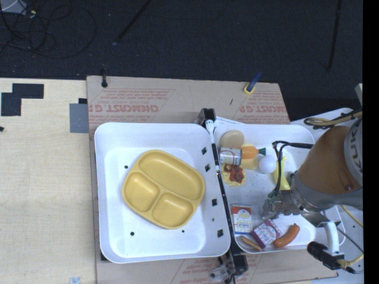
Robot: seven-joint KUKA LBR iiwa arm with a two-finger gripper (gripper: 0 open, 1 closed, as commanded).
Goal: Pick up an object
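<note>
Low over right bin (260,188): claw (273,207).

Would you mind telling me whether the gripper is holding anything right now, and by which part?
It cannot be told: the gripper hangs low over the right bin, with no item visibly in it.

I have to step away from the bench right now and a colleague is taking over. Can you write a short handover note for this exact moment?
Gripper: low over the right bin, above its lower half; nothing visibly held.
Right bin holds the items: small can, white ball, carton, sausage, purple packet, plus other small food toys.
Left bin holds the yellow divided tray.
Done: arm has reached into the right bin.
Left: grasp one object and lift it out.
</note>
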